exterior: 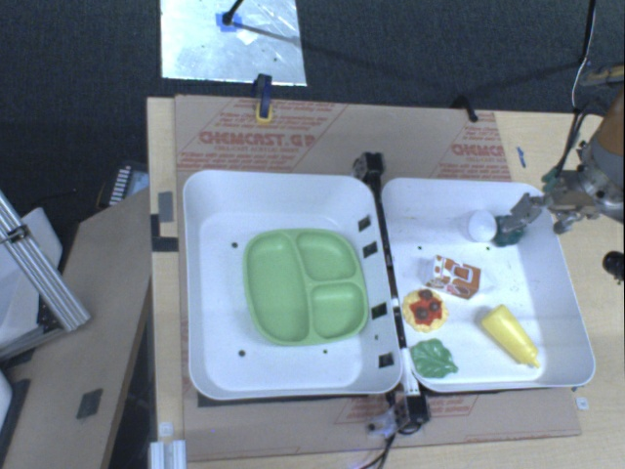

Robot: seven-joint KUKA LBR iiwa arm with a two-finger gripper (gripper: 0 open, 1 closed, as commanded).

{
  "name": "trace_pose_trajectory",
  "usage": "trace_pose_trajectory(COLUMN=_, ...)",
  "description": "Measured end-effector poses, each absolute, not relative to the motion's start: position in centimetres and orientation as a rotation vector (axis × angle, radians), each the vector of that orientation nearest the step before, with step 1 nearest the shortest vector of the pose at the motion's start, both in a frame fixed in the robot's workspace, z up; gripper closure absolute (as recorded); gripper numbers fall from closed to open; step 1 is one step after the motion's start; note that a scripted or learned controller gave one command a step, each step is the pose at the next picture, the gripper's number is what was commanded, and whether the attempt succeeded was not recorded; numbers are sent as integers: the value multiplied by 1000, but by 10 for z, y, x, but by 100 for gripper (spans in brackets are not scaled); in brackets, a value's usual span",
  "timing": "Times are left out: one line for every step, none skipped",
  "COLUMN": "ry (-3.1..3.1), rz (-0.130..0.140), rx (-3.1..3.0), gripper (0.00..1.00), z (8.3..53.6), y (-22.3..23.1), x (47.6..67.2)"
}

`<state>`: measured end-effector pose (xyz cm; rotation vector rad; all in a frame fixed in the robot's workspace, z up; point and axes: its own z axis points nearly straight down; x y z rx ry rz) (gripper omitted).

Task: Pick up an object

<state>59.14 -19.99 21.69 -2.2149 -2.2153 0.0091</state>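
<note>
The right bin [566,291] holds several small items: a white round piece [480,226] near the back, a red and white box [456,277], a small round pizza toy [425,309], a green leafy toy [433,359] and a yellow bottle [510,335]. My gripper [538,223] reaches in over the bin's back right part, just right of the white round piece. Its fingers [511,229] stand apart, open, with nothing between them. The nearer finger is close beside the white piece.
The left bin [210,262] carries a green divided plate [304,286]. A black hinge strip [383,262] runs between the two bins. A cable hangs at the upper right, near the arm. Cardboard lies under both bins.
</note>
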Motion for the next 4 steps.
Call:
trace_pose_trajectory(ry=-2226, rz=-1, rx=-2219, gripper=0, z=224, y=-199, x=594)
trace_pose_trajectory(ry=-2222, rz=1, rx=-2219, gripper=0, z=163, y=-198, x=590)
trace_pose_trajectory(ry=-2221, rz=2, rx=-2218, gripper=0, z=100, y=-198, x=592)
trace_pose_trajectory(ry=-2223, rz=0, rx=-2220, gripper=0, z=84, y=-198, x=593)
